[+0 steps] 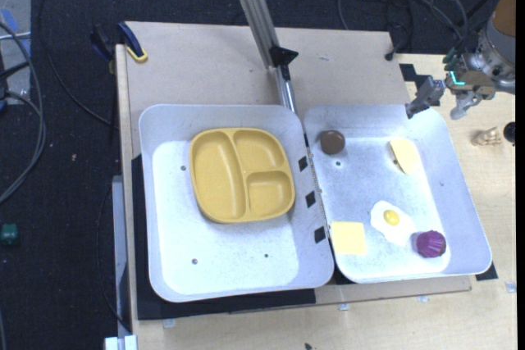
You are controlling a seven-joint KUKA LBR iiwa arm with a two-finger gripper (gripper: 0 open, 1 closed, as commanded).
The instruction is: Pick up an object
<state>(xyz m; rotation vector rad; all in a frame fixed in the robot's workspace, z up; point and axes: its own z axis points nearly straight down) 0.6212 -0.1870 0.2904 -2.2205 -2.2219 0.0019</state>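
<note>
Over the bench's far right corner, seen from the fixed overhead camera, the gripper [447, 98] hangs beyond the upper right edge of the right bin [459, 193], with nothing visible between its parts; whether it is released or clenched I cannot tell at this size and angle. I judge the task to be at the approach step: no object has been taken, and the arm has not yet come over the bin floor. Candidates all lie in the right bin: a brown round piece [331, 142] near the upper left corner, a pale yellow wedge [404, 155] closest to the gripper, a yellow square slab [349, 238] at the lower left, a toy fried egg [390, 220] just beside a purple ribbed piece [429, 243] at the lower right. The next move calls for travel inward and a descent onto one item; the wedge looks the shortest reach. The egg and purple piece sit close together, which could foul a grasp. The left bin [164, 258] bears a yellow divided plate [242, 174], well apart. A slanted metal pole [254, 0] stands behind the bins, clear of the arm's path.
</note>
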